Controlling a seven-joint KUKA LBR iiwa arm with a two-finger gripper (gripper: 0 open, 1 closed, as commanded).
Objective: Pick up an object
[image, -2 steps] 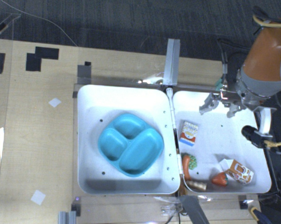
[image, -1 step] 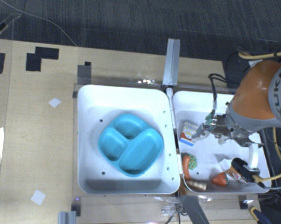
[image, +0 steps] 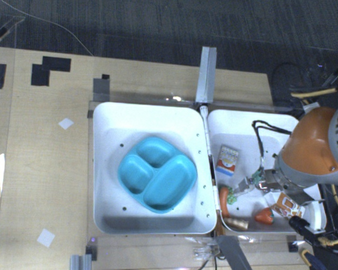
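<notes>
Down in the right bin (image: 281, 122), the gripper (image: 249, 184) hangs low with its jaws apart, holding nothing. A carrot (image: 224, 200) lies just beside it by the divider, a small carton (image: 228, 160) farther back. Best to centre over the carrot, straddle it across its width, then close firmly.

A carrot (image: 224, 200), small packet (image: 228, 160) and red piece (image: 264, 216) lie in the right bin (image: 242, 125)
</notes>
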